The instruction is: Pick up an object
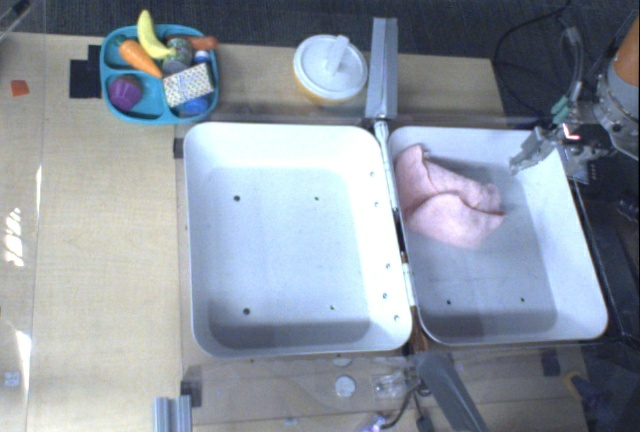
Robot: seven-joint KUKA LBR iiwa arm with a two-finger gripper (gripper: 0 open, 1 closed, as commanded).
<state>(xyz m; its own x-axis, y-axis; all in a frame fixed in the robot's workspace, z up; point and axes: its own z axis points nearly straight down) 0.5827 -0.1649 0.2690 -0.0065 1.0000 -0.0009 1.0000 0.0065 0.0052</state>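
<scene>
A crumpled pink cloth (446,201) lies in the right bin (540,310), against its left wall and toward the back. My gripper (529,154) hangs over the back right corner of that bin, to the right of the cloth and apart from it. Nothing is visibly held by it. The grey arm (612,112) comes in from the right edge, with its orange band at the top right.
The left bin (285,230) sits beside the right one. Behind it on the bench are a blue tray (160,72) of toy food and a white lidded tub (331,68). A metal post (383,70) stands between the bins at the back. Cables trail at the top right.
</scene>
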